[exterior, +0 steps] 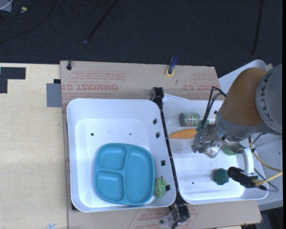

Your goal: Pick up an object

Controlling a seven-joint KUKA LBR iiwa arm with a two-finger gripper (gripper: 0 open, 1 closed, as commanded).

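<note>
My gripper [203, 146] hangs low over the right bin [190, 185], near its middle. An orange carrot [182, 134] lies just to its left, its thick end close to the fingers. A small can with a green label [189, 119] lies on its side behind the carrot. A dark green toy [220, 176] sits toward the bin's front right. A pale green piece [228, 150] peeks out beside the wrist. Whether anything sits between the fingers I cannot see.
The left bin [81, 123] holds a blue divided plate [124, 173] and a light green knobbly ball [159, 187] in its front right corner. The arm's bulk [248, 104] covers the right bin's far right side. A black clip [158, 93] joins the bins.
</note>
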